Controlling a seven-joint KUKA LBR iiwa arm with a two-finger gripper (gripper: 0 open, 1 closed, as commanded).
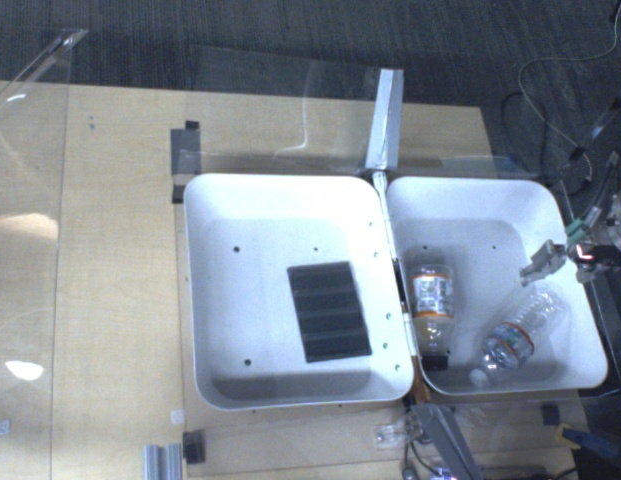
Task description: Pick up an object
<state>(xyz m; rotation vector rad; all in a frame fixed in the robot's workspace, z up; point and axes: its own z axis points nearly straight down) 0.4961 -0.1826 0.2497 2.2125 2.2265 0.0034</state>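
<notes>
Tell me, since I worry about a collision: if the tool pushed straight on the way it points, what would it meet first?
The tool points left and slightly down into the right bin. Probably the clear plastic bottle just below it, or else the bin floor; depth is unclear.

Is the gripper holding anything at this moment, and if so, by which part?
Nothing is held. The gripper sits at the right bin's right edge, above the clear bottle, with nothing between its fingers.
</notes>
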